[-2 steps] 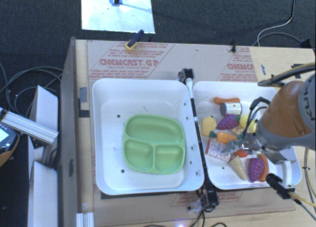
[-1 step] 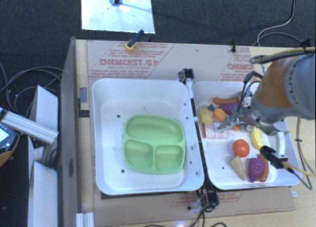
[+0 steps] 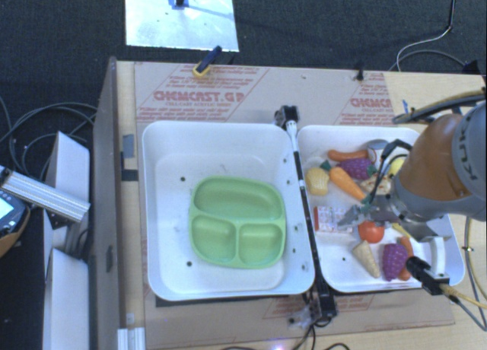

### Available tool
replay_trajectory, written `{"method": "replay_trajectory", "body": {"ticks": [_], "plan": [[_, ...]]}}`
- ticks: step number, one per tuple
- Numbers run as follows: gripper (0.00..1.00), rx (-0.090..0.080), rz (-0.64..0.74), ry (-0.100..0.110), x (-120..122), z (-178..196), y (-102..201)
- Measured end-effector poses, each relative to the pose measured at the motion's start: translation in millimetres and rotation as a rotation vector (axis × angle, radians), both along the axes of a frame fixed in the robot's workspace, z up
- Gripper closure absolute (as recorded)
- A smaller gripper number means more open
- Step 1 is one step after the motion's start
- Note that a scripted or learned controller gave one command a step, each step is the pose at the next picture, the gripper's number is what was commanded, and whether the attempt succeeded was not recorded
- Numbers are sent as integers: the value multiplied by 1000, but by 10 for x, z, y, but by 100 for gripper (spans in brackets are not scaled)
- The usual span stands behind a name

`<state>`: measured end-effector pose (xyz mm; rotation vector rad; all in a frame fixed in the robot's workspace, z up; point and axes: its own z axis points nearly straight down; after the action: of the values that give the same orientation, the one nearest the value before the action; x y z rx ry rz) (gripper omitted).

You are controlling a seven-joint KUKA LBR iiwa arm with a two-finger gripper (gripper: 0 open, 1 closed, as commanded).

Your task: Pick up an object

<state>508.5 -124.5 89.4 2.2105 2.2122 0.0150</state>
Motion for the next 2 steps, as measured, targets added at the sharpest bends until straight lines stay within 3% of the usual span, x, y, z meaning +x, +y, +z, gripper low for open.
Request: {"method": "replay_trajectory", "body": {"ticks": [1, 2], "plan": [[100, 4, 3, 0, 13, 106, 17], [0, 3, 3, 0, 11, 106, 14]]}}
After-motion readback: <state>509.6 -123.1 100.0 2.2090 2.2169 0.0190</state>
